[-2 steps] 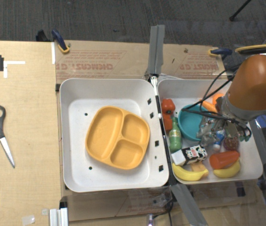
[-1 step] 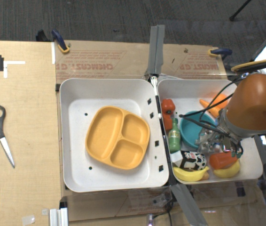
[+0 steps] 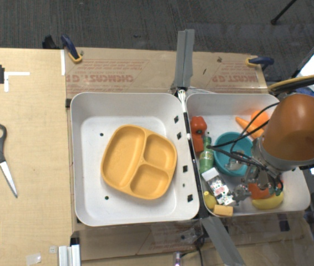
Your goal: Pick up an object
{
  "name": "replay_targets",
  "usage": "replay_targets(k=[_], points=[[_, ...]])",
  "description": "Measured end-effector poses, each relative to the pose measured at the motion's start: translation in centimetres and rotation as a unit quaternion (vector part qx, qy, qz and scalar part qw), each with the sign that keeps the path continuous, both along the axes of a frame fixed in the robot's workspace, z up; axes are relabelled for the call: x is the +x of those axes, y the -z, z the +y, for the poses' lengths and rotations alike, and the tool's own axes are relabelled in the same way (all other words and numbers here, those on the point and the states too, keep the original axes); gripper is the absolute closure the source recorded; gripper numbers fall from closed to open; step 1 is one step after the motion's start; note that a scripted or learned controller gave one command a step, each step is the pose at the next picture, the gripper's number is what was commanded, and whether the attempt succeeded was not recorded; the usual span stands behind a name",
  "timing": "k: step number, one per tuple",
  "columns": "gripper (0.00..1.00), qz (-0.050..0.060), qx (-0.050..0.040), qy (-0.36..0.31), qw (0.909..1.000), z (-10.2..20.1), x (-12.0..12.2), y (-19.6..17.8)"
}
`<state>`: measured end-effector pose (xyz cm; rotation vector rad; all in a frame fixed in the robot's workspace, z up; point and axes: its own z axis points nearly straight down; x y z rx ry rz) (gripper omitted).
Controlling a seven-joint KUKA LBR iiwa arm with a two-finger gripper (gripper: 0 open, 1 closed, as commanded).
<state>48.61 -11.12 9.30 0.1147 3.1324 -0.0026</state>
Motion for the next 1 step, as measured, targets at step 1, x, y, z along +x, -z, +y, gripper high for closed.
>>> replay_targets(k=[1], points=[[0.00, 0.001, 0.0004, -0.021, 0.9998, 1.00, 4.34, 0.04]])
